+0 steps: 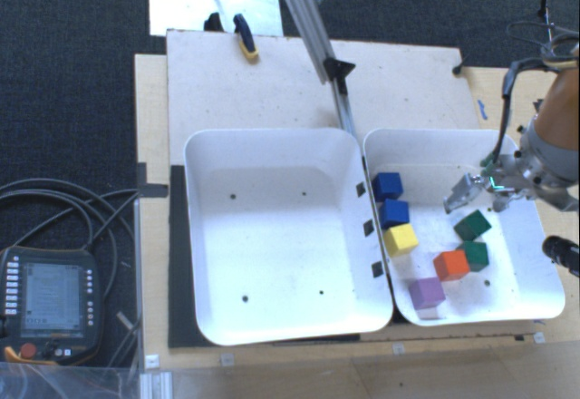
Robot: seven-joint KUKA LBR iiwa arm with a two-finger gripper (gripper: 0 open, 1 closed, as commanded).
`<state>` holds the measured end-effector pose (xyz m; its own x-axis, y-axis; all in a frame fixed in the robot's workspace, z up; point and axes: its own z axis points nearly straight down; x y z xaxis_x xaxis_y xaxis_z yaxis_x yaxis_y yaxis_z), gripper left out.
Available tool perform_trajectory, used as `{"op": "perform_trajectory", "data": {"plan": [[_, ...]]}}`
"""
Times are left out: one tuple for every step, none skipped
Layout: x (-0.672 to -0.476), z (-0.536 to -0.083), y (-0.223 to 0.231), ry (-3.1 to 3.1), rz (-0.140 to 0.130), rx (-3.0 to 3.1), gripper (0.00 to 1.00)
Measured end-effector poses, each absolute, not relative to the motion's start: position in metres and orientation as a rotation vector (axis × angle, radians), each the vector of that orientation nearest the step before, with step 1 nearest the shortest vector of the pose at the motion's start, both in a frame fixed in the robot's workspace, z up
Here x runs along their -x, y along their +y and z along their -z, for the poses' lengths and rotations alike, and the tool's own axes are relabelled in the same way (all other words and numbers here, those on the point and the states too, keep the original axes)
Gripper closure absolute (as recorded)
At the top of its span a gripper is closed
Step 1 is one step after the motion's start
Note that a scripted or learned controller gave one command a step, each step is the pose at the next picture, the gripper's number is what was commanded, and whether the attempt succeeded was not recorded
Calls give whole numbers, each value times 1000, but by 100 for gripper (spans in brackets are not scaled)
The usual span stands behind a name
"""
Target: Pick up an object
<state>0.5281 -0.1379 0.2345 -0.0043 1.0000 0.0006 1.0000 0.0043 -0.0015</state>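
The right bin (pixel 426 145) holds several small blocks. Two blue blocks (pixel 388 185) (pixel 394 212) and a yellow block (pixel 401 239) line its left wall. An orange block (pixel 450 265), a purple block (pixel 427 293) and two green blocks (pixel 472 226) (pixel 476 255) lie toward the front right. My gripper (pixel 460 196) hangs over the right part of this bin, just up and left of the upper green block. I see no block in it.
The left bin (pixel 272 234) lies beside the right one. A slanted metal rod (pixel 308 16) crosses the back board down to the bins' shared wall. A teach pendant (pixel 50 302) and cables sit off the bench at left.
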Motion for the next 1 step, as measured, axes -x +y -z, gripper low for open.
{"op": "perform_trajectory", "data": {"plan": [[-529, -236, -138, -2226, 2, 2220, 0]]}}
